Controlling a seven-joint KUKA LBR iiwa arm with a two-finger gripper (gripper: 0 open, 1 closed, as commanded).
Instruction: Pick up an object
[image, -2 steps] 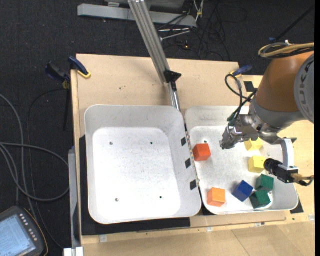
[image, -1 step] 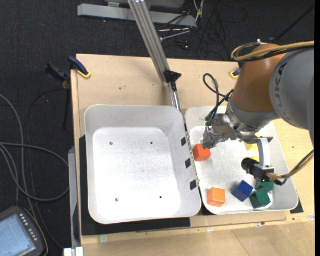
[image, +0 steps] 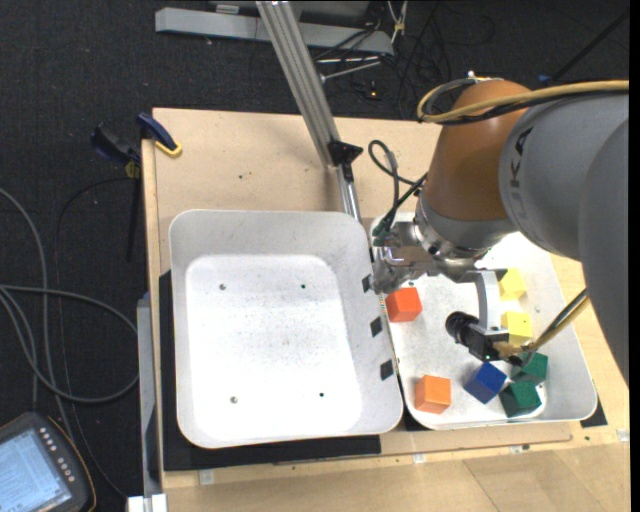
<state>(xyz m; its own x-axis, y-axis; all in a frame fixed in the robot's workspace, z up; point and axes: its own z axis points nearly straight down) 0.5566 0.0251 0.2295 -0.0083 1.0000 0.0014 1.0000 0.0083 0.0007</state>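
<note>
Gripper (image: 402, 283) sat over the right bin (image: 570, 400), wrist hiding most of it; couldn't tell finger state. Orange block (image: 404, 303) lay just below, poss. touching.

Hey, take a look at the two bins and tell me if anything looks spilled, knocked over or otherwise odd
Nothing stands out. The blocks all lie inside the right bin: two orange ones, two yellow ones, a blue one and green ones bunched near its front right corner. None has spilled onto the bench.
</note>
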